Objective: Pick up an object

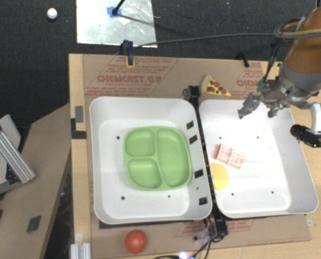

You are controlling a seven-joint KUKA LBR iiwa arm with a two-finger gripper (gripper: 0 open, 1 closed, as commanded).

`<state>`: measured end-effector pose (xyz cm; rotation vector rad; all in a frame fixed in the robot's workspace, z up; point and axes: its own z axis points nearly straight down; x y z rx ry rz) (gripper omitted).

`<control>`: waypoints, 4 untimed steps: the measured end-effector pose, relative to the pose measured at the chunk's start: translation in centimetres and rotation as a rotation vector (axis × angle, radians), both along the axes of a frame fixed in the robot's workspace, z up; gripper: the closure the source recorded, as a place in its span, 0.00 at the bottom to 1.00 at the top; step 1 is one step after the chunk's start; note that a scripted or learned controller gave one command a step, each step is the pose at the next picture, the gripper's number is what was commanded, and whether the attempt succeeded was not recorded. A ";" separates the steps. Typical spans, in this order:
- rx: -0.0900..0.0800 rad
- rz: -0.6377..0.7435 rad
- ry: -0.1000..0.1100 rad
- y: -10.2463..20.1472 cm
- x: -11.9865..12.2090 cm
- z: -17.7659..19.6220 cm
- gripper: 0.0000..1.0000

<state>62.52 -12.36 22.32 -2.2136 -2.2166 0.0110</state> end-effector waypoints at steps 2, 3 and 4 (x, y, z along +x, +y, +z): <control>-0.002 0.000 -0.011 -0.4 0.5 -3.4 0.00; -0.001 0.004 -0.011 0.6 1.0 -8.7 0.00; -0.002 0.002 -0.013 0.6 1.1 -13.7 0.00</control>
